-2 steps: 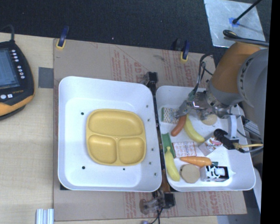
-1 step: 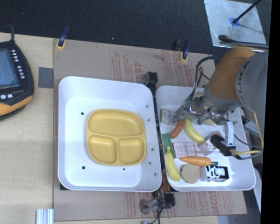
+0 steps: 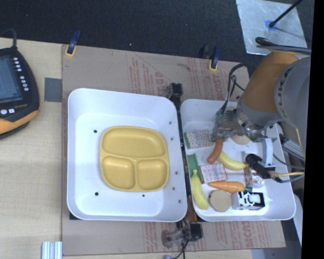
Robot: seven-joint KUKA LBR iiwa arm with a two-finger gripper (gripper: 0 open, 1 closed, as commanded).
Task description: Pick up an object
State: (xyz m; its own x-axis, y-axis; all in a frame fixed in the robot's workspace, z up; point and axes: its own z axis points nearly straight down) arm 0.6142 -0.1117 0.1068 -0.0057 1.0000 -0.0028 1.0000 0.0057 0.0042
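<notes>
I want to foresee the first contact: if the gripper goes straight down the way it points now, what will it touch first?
Probably the red sausage: the gripper stands over its upper end in the right bin. Depth is unclear from this single slanted view.

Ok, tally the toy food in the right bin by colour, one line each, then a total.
Yellow: 2, a banana and a second banana.
Orange or red: 2, a carrot and a sausage.
Tan: 2, a round piece and a pale piece by the gripper.
Total: 6.
</notes>
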